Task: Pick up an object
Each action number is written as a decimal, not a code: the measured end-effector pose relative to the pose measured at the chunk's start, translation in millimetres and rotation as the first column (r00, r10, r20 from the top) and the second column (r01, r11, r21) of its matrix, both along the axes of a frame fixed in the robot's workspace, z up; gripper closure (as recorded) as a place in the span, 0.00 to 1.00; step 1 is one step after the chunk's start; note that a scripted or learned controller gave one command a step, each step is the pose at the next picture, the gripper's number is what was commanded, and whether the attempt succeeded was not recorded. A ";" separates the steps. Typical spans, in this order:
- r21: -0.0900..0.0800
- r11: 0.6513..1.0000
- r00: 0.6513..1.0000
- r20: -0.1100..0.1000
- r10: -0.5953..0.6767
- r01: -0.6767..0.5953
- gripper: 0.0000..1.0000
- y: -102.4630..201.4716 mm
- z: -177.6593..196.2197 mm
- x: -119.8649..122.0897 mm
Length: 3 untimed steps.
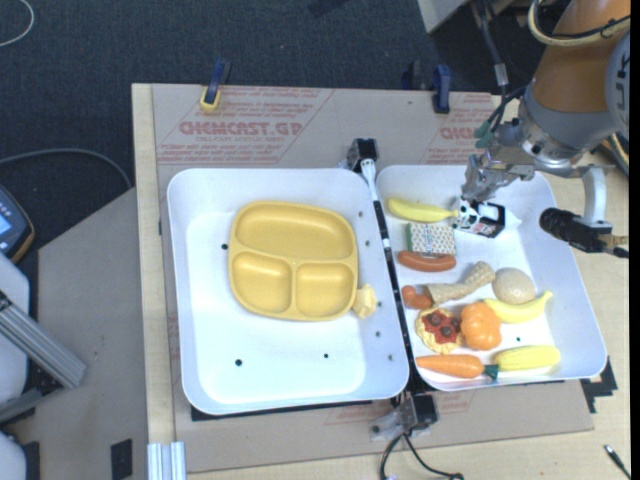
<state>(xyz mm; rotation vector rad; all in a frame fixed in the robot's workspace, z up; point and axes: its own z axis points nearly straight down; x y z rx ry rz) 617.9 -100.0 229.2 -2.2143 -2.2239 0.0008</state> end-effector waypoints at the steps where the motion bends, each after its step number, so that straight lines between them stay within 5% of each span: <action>1: -0.001 1.000 1.000 -0.001 -0.001 0.001 1.00 52.2 6.2 -24.3; 3: -0.001 1.000 1.000 -0.001 -0.002 0.002 1.00 148.7 4.9 -72.3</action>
